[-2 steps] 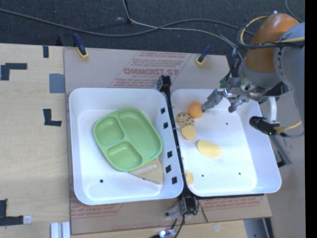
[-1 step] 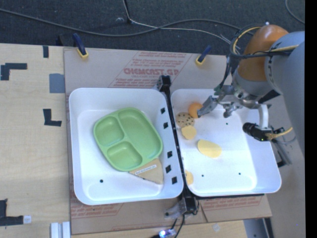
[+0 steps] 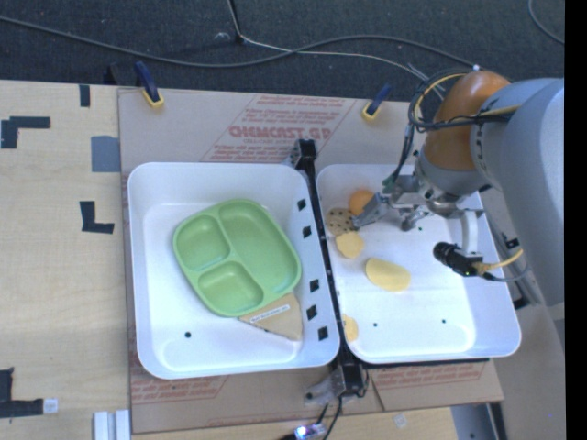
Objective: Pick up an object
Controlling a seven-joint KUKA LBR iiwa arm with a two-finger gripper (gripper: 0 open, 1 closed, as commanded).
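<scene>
From above, the grey arm with its orange band reaches over the far right side of the counter, and its gripper (image 3: 390,204) hangs low in the right-hand shallow white bin (image 3: 486,337), near that bin's far left corner; whether anything sits in its grip I cannot tell. Just by the tip lie a small orange rounded piece (image 3: 360,199) and a flat speckled tan disc (image 3: 339,219), with a small yellow rounded lump (image 3: 348,245) a little nearer the front and a larger yellow oval lump (image 3: 388,274) toward the bin's middle. I'd guess these are light toy foods, smooth and apt to roll or slip; the oval looks best pinched across its narrow width. The left-hand white bin (image 3: 151,337) holds a green three-compartment plastic tray (image 3: 237,255) and a tan wedge-shaped card (image 3: 275,318) tucked beneath its near edge.
</scene>
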